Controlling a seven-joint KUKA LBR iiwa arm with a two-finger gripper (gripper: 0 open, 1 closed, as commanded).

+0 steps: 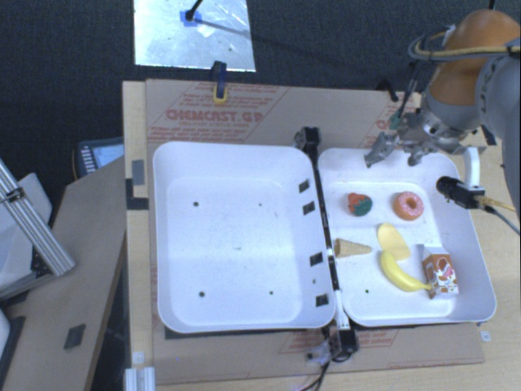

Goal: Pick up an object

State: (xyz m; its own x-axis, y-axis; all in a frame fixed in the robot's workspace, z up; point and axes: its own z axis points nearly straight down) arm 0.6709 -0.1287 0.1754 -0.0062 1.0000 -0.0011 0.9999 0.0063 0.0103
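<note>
Five objects sit in the right bin [464, 300]: a red-green piece [359, 204], a donut [408, 205], a wedge [352, 248], a banana [401, 272] and a small carton [440, 274]. The left bin [175, 218] sits alongside. My end effector [396, 148] hangs at the right bin's 12 o'clock edge, fingers spread wide, nothing between them. I judge this the approach step, no grasp yet. Next move calls for travelling toward 6 o'clock, centring over the donut or the red-green piece, then descending.
</note>
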